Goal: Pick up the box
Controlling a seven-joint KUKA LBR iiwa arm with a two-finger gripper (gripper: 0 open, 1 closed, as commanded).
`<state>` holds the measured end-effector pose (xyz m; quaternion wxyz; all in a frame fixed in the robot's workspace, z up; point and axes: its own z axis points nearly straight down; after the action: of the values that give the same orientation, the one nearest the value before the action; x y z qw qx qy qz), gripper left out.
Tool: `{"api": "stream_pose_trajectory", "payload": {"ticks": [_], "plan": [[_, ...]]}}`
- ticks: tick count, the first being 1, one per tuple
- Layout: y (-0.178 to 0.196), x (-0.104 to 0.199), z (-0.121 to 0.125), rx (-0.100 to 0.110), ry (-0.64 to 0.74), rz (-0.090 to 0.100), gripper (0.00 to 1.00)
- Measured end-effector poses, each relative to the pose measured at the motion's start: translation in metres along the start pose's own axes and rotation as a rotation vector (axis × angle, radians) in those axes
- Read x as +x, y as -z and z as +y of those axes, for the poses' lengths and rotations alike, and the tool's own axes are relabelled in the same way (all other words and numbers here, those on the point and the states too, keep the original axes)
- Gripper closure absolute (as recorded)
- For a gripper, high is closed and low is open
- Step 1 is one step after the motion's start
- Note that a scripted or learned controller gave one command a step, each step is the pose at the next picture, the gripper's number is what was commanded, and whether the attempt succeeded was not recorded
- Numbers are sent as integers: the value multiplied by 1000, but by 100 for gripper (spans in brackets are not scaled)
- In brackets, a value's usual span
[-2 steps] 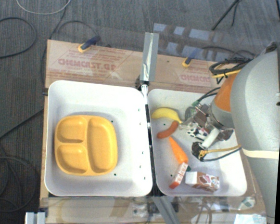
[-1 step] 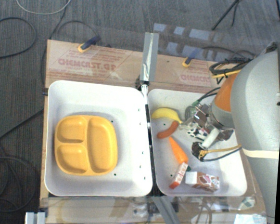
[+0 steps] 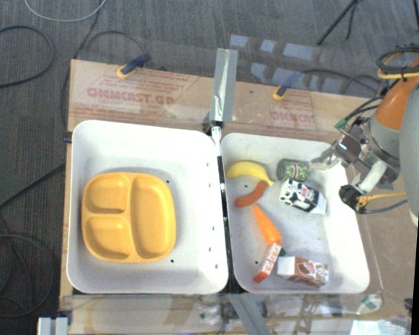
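Note:
A brown and white box (image 3: 304, 270) lies flat near the front right corner of the right bin (image 3: 349, 232). A small black-and-white patterned carton (image 3: 299, 195) lies on its side toward the back of the same bin, next to a dark green can (image 3: 293, 169). My gripper (image 3: 334, 156) hangs over the bin's back right corner, just right of the can and above the carton. It touches neither box, and nothing shows in its grasp.
In the right bin also lie a banana (image 3: 248, 171), a red sausage (image 3: 251, 194), an orange carrot (image 3: 267, 224) and a red and white packet (image 3: 268, 263). The left bin (image 3: 111, 137) holds a yellow divided plate (image 3: 128, 216). Cables hang by the arm at the right.

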<state>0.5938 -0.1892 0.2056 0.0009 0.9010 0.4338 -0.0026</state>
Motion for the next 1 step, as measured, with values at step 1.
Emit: {"api": "stream_pose_trajectory", "payload": {"ticks": [1], "plan": [[-117,-19,-46,-7,81,9,0]]}}
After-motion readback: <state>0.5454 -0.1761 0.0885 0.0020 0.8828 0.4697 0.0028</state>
